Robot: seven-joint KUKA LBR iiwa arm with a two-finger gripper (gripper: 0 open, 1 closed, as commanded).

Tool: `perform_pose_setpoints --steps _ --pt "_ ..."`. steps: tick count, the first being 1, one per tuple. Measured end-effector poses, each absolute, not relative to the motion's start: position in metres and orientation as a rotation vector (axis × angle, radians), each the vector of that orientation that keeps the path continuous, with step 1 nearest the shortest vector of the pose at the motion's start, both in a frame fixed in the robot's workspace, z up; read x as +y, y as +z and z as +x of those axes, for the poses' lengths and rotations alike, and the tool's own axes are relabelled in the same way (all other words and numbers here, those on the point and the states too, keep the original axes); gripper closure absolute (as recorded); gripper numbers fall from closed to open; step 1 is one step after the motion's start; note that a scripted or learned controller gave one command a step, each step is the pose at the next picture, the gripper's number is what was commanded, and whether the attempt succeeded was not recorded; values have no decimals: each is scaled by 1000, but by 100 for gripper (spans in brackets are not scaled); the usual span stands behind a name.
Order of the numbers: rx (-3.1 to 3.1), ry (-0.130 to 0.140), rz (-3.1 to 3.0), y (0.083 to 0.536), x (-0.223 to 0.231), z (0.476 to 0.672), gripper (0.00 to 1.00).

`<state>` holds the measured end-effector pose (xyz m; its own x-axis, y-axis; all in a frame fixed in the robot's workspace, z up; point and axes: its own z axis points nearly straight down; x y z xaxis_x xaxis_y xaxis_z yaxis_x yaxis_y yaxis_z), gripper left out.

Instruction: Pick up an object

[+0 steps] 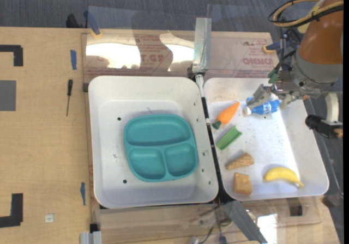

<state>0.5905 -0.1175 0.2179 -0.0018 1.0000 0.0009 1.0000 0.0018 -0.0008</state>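
1. Arm (322, 36) is reaching in from the right and hanging over the far right corner of the right bin (313, 183).
2. Pincer (268, 95) is sitting low at the far end of that bin, fingers spread, one grey finger (260, 93) angling down toward the blue bottle.
3. Blue bottle (264, 108) is lying on its side on the bin floor, white cap pointing left, just under and beside the fingers. Not seeing it pinched between them; cannot tell if a finger is touching it.
4. Orange carrot (227, 113) is lying tilted just left of the bottle, near the bin's left wall.
5. Green piece (228, 137) is lying right below the carrot.
6. Tan bread-like wedge (240, 162) is sitting mid-bin, with a brown chunk (242, 183) nearer the front edge.
7. Banana (282, 175) is lying near the front right corner of the right bin.
8. Left bin (103, 96) is holding a teal divided plate (161, 146) at its middle.
9. Both bins are sitting side by side on the counter (38, 128).
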Motion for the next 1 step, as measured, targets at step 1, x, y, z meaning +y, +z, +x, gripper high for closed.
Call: perform_pose_setpoints --steps 1 --pt "-2292 -27 -2193 113 -136 636 0"
